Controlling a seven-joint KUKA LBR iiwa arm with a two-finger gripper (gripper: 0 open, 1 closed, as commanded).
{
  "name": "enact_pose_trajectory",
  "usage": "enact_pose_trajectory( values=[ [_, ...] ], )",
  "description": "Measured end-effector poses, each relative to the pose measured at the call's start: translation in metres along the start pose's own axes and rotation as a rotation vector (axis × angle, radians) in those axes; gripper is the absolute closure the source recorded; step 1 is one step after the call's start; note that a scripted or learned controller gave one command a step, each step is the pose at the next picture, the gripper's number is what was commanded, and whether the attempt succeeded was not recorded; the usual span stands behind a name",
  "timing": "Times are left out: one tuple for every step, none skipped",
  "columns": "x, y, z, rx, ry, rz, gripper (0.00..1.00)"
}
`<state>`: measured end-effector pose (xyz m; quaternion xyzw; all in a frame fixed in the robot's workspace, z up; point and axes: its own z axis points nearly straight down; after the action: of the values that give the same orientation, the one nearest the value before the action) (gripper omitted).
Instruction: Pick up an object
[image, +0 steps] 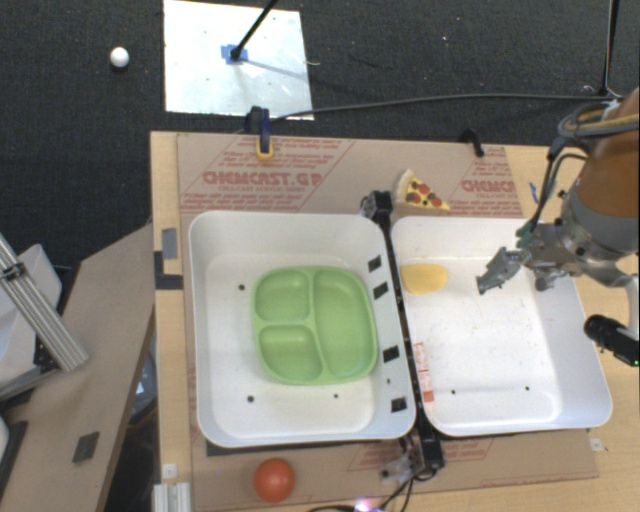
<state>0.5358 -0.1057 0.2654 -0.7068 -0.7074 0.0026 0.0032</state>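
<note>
A pale yellow, flat object (425, 277) lies in the right bin (520, 400) near its back left corner. My gripper (519, 278) hangs over the back part of that bin, to the right of the yellow object and apart from it. It is open, with one finger (493, 273) pointing toward the yellow object and nothing between the two. The grey arm with its orange band comes in from the right edge.
The left bin (225, 400) holds a green divided plate (313, 324). A toy pizza slice (422, 193) lies on the bench behind the bins. An orange ball (274, 479) rests in front of the left bin. A small white ball (120, 57) sits far back left.
</note>
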Motion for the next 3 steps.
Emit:
enact_pose_trajectory(
  values=[
    [0.000,0.002,-0.005,-0.010,-0.001,-0.002,0.00],
    [0.003,0.003,0.058,-0.005,0.000,-0.001,0.00],
    [0.007,-0.001,0.120,-0.004,0.000,-0.001,0.00]
  ],
)
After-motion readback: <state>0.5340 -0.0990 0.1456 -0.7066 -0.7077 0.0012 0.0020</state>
